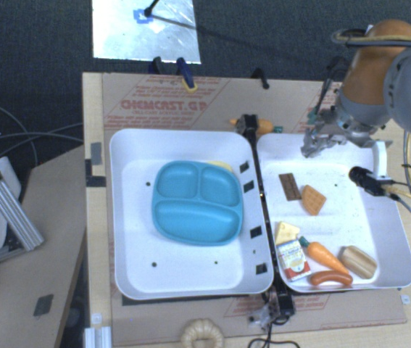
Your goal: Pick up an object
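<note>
The gripper point(315, 145) hung over the far edge of the right bin point(401, 249), nothing between its fingers; whether they stood apart could not be told. The nearest object, a brown chocolate bar point(288, 186), lay toward the bin's near edge, long axis running far to near. Beyond it lay one cracker point(312, 199), cheese wedge point(286, 232), carton point(292, 258), carrot point(322, 254), sausage point(330, 278) and bread roll point(358, 261); the left bin point(129, 216) held one blue plate point(196, 201).

bins point(129, 216): 2 | blue plate point(196, 201): 1 | food pieces point(312, 199): 7
</note>
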